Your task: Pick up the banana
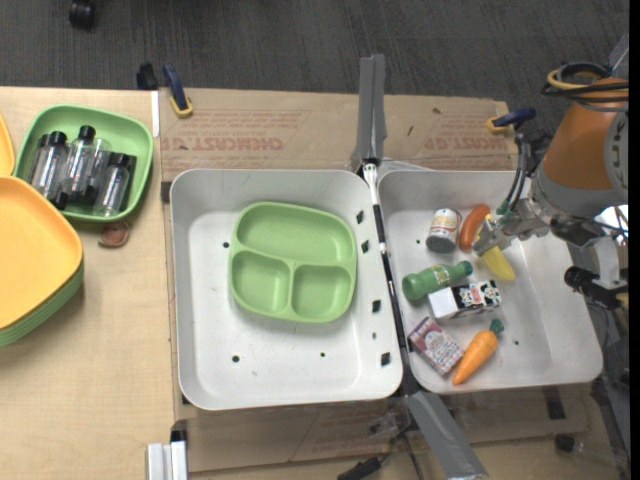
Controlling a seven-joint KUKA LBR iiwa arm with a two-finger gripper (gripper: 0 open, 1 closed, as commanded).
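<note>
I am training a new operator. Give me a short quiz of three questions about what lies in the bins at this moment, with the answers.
1. True or false: the carrot lies on the green plate.
2. Which thing lies nearest the claw? A) the banana B) the carrot C) the green plate
3. How many compartments does the green plate have?

Key: 1 false; 2 A; 3 three.

dark grey carpet floor (300, 18); chair caster (83, 10) top left; wooden bench (80, 398).
</note>
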